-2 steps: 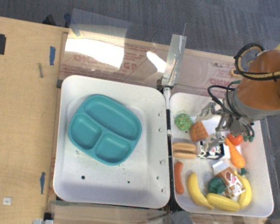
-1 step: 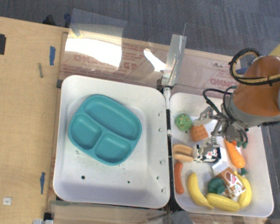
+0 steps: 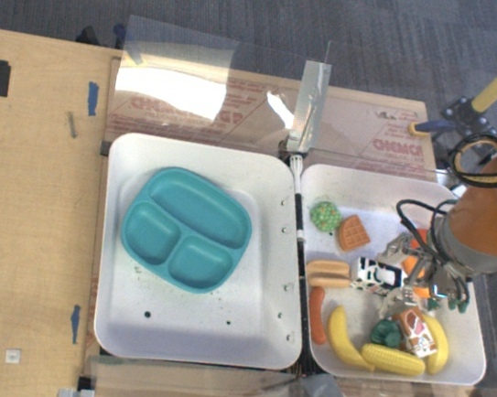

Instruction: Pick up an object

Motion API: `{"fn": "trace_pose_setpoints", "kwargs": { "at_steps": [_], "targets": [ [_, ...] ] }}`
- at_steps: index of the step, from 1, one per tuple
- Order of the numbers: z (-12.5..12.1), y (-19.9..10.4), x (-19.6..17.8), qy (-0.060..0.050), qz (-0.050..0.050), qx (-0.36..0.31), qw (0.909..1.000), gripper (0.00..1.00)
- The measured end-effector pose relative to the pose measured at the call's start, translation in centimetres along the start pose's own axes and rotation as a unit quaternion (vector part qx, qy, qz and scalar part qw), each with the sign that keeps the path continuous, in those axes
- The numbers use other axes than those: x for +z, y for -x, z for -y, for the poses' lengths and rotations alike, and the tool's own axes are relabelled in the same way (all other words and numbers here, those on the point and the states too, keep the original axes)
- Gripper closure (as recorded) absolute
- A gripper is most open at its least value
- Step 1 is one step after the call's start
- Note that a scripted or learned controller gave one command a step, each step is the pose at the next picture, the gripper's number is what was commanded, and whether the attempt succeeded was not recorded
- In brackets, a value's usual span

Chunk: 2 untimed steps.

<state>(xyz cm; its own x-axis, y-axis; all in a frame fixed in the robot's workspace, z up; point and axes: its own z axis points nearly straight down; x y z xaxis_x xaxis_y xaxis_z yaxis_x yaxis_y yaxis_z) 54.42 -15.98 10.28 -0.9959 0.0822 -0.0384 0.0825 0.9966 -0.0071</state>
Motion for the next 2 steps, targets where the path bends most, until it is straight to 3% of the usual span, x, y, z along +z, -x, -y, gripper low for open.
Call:
{"fn": "trace_pose_setpoints", "kwargs": {
  "at_steps": [1,2],
  "targets": [
    [-6.9,6.4,1.5,0.005,-0.013,-0.046,0.9989,0.00],
    [-2.7,0.3,1.3,0.004,-0.013,-0.051,0.9986,0.00]
  ]
}}
